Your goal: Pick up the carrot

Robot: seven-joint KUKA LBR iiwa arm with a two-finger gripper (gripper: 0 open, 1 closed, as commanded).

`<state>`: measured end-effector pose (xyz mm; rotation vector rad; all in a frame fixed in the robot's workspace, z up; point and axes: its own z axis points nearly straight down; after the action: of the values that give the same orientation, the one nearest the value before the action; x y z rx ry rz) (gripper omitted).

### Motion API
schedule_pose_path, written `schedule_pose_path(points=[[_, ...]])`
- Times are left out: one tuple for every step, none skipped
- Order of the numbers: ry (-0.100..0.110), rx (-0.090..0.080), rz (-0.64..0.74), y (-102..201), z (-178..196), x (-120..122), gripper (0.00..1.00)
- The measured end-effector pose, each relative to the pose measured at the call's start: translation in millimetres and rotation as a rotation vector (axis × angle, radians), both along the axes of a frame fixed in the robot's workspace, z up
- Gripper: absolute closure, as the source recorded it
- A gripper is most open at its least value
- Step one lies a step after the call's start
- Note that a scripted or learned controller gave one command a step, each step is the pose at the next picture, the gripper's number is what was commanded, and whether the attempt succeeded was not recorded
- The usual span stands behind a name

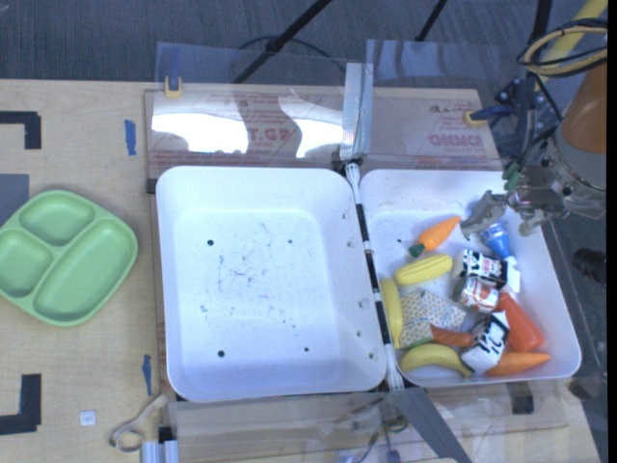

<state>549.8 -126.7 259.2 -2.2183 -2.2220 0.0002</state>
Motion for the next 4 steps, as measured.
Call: schedule_pose_path(points=[[0.000, 0.000, -0.080, -0.2, -103.7, 43.8, 0.00], [-0.006, -0.001, 0.029, 23.7, -172.9, 58.7, 0.00], [-0.004, -0.001, 0.024, 22.2, -161.7, 58.4, 1.00], [-0.007, -0.001, 0.027, 22.8, -161.5, 59.4, 0.00]])
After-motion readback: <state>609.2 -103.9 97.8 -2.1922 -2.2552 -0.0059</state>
